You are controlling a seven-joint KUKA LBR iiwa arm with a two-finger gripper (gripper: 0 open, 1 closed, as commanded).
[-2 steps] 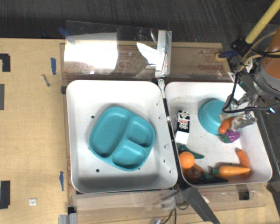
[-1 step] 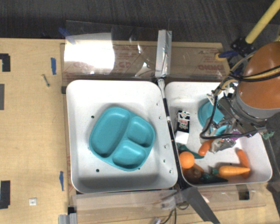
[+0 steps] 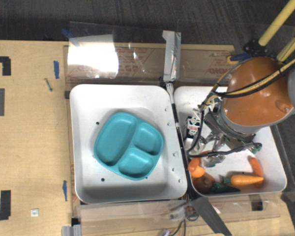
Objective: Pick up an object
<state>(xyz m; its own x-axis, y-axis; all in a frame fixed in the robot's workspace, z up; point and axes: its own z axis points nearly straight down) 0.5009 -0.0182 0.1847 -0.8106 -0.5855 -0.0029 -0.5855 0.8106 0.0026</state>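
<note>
Crowded against the right bin's point(image 3: 278, 154) front edge, the carrots point(image 3: 246, 180) could slip aside as the gripper point(image 3: 214, 149), jaw state unreadable, descends.

Two bins sit side by side on the counter point(image 3: 24, 132). In the left bin point(image 3: 83, 102) lies a plate point(image 3: 129, 145), near its middle. Over the right bin point(image 3: 278, 173) hangs the arm point(image 3: 255, 95), tool point(image 3: 217, 144) low inside, with carrots point(image 3: 245, 180) along the near wall.
</note>
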